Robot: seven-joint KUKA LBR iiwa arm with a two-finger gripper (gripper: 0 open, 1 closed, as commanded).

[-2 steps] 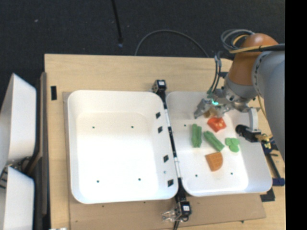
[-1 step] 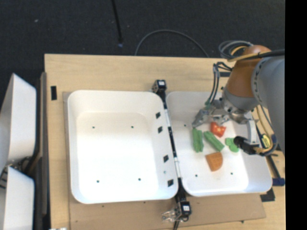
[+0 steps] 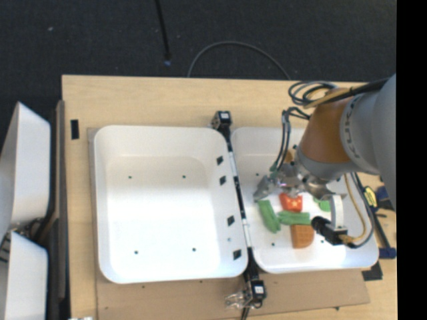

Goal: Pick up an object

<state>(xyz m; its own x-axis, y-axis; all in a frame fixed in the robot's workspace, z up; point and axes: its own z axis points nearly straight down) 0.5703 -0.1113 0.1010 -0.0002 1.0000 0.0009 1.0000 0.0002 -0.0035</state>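
Small items in right bin (image 3: 267, 145): red piece (image 3: 290, 202), green strips (image 3: 270, 217), orange block (image 3: 302, 236), prob light, stiff plastic, bit slick; take orange block across short sides; claw (image 3: 288, 191) low over red piece, grip can't tell.

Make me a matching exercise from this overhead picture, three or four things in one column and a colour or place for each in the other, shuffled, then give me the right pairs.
Things:
1. gripper
2. orange block
3. black cable
4. red object

Places or colours:
A. looping on the dark floor beyond the bench
B. nearest the right bin's front edge
C. just below the gripper, above a green piece
D. over the right bin

Pairs: 1-D, 2-B, 3-A, 4-C
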